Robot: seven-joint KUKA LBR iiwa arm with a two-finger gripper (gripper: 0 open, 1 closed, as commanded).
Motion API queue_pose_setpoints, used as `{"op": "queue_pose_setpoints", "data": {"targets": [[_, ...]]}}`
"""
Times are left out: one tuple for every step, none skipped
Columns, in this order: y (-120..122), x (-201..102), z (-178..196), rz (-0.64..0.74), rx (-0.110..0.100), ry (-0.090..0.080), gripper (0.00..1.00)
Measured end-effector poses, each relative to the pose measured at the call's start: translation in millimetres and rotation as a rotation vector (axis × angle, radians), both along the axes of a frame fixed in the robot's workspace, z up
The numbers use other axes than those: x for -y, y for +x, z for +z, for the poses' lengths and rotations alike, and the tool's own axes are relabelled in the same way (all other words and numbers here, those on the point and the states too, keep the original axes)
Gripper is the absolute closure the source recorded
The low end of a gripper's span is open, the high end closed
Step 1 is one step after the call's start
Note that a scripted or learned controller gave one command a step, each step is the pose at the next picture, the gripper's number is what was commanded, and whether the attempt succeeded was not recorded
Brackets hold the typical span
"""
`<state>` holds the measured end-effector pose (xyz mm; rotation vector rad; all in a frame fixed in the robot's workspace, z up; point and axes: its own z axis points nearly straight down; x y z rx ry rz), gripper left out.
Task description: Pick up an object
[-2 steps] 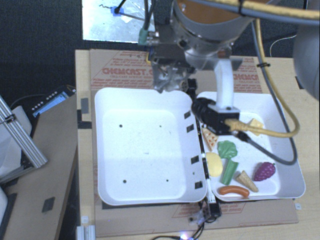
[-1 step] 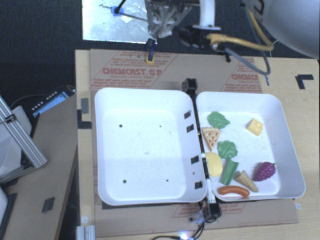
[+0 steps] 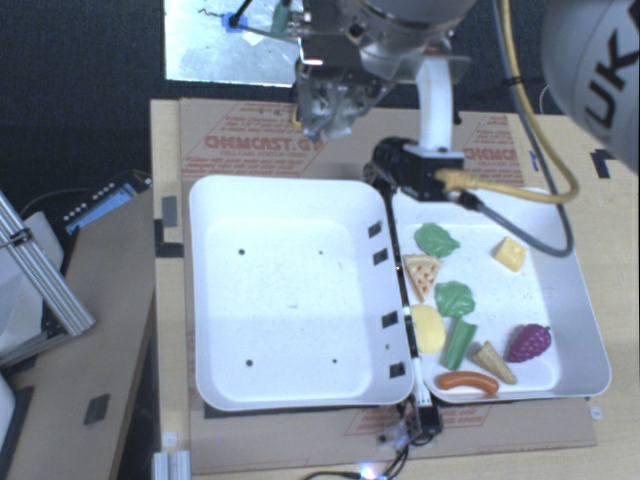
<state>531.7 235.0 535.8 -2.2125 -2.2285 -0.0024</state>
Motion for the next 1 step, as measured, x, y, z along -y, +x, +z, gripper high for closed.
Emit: {"op": "queue_pose_setpoints", "data": {"targets": [[-47.6, 0.6, -0.5, -0.001, -0.001, -0.001, 1.00]]}}
